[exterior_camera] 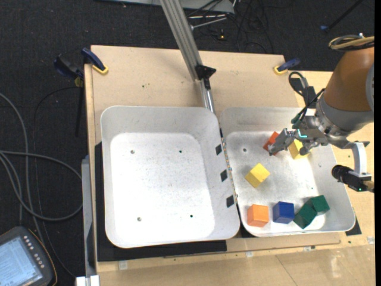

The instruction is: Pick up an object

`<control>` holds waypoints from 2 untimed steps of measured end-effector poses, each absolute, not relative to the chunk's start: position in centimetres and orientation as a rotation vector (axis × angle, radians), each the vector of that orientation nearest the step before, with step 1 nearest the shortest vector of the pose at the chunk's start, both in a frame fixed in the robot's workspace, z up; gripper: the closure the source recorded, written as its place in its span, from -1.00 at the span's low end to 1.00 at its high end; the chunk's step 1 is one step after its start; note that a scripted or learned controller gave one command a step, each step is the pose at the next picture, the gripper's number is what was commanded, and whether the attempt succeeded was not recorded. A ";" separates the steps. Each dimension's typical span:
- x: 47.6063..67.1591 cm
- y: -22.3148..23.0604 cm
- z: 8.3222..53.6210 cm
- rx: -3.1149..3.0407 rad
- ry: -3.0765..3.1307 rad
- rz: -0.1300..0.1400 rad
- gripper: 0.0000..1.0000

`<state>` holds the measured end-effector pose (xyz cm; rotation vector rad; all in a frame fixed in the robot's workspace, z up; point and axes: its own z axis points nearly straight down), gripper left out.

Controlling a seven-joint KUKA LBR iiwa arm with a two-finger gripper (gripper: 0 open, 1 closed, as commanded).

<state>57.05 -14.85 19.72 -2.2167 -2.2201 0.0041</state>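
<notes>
- Gripper (284, 143) low in the right bin (333, 177), at its upper part, arm (351, 88) coming in from the right.
- Fingers hard to read; can't tell how far open, can't tell if anything is between them.
- Red-orange block (272, 139) touching or just beside the fingertips; small yellow block (296, 150) right behind them. Either looks like the target.
- Others lie apart in the same bin: yellow cube (258, 175) mid-bin, orange cube (258, 215), blue cube (284, 212), green blocks (312, 211) along the near edge.
- Left bin (119, 124) has no blocks.
- Progress, my read: at the grasp stage, nothing clearly lifted. Left: confirm grip, raise.
</notes>
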 end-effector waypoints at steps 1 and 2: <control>57.2 -14.9 20.0 -2.221 -2.222 0.000 -1.00; 57.5 -15.7 15.0 -2.220 -2.218 0.005 -1.00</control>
